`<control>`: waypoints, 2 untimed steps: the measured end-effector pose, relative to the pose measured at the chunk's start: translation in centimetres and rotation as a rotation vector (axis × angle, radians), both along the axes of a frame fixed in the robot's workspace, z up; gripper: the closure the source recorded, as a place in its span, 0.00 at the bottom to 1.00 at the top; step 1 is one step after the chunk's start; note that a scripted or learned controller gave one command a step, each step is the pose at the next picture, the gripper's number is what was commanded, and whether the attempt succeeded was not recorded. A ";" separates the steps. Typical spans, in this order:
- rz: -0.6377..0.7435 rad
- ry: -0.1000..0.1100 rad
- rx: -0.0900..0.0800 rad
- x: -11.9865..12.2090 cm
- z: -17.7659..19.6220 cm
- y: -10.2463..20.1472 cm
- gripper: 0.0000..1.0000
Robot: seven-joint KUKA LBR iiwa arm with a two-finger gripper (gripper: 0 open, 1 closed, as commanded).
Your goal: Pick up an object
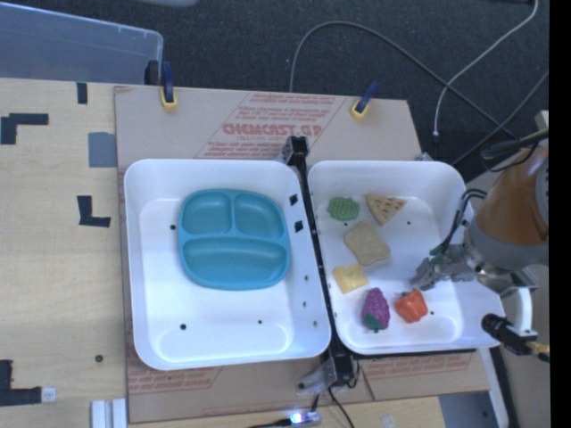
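Here, two white bins sit side by side on a brown cardboard sheet (268,123) that carries red printing; the largest line looks like "CHEMCAST GP", and the smaller lines around it are too blurred to read. Two yellow-tipped clamps (168,87) pin the sheet's far edge.

The left bin (143,266) holds a blue divided plate (234,239) with three compartments, lying flat near the bin's middle.

The right bin (442,181) holds the toy food. At its far side lie a green leafy piece (343,208) and, just right of it, a tan wedge (385,207). Nearer the middle is a beige slice of bread (367,243), with a yellow cube (350,278) just beside it on the near left. Along the near side sit a purple bunch of grapes (376,308) and an orange-red pepper (410,306), close together.

The gripper (426,277) reaches in from the right, low over the bin and just above the pepper. Its fingers look spread apart, with nothing between them.
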State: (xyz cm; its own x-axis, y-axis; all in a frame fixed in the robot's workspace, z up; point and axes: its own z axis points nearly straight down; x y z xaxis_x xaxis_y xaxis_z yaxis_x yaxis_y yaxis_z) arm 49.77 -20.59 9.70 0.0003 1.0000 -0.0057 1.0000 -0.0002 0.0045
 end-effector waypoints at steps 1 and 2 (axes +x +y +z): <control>0.001 0.000 0.004 0.6 6.2 -0.2 1.00; 0.002 0.000 0.003 0.6 12.5 -0.4 1.00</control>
